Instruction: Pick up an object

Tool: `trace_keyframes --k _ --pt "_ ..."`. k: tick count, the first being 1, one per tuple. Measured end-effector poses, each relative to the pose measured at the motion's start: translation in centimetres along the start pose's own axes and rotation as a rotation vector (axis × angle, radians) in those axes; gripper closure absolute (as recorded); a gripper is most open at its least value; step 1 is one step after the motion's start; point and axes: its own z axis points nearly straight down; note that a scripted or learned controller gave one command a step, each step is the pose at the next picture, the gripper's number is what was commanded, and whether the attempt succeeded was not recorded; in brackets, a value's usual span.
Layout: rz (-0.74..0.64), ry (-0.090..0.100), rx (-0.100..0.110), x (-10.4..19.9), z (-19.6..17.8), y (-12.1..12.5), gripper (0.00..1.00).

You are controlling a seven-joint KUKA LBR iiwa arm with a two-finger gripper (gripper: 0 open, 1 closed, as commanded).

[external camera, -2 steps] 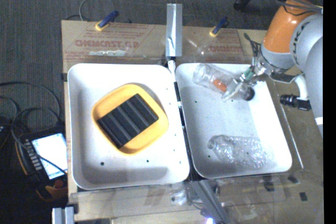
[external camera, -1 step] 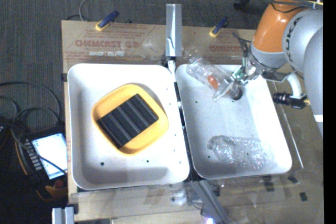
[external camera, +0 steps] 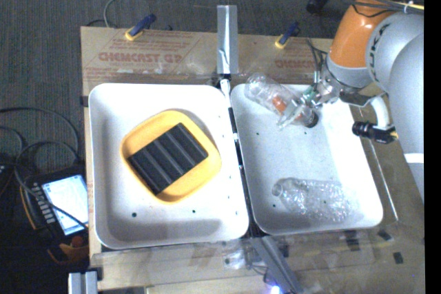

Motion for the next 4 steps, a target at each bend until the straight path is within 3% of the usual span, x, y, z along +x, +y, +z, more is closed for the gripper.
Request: trace_keyframes --k 1,2,3,4 --pt "-0.018 -0.005 -0.001 0.1 0.0 0.0 0.0" --pt "-0.05 0.015 -0.005 -1.0 0.1 -0.1 0.0" --pt "-0.061 0.024 0.015 -0.8 -0.8 -0.5 1.0" --pt "-0.157 -0.011 -0.029 3.7 -7.2 1.5 1.0"
